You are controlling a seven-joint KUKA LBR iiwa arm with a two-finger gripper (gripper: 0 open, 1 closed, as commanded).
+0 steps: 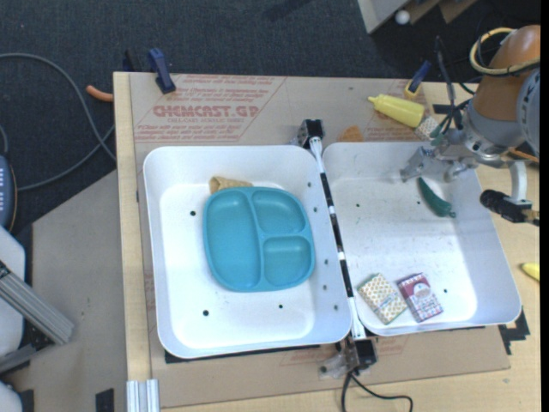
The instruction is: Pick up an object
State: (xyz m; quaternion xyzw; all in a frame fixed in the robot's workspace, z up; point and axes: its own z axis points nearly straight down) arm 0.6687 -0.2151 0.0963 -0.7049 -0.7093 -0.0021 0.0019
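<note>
Two shallow white bins sit side by side on the desk [257,101], which is covered with a brown sheet bearing red print. The left bin [171,256] holds a teal divided tray [257,237] with three compartments, lying flat near the bin's middle; a tan, flat piece [228,184] pokes out from under the tray's far edge. The right bin [480,264] carries fewer, smaller things. The grey arm [502,101], with its orange band at the top, reaches in from the right over that bin's far right corner, and the pincer [426,172] hangs low above the bin floor there. Whether its fingers are spread or closed cannot be told, since they blur into the metal parts around them. A dark green, slim object [437,199] lies slanted on the bin floor just beside and below the pincer; contact between them cannot be judged. Near the bin's front edge rest a small red-and-white packet [420,296] and, touching its left side, a beige patterned packet [382,298]. Beyond the right bin, on the desk, lies a yellow object [396,107].
</note>
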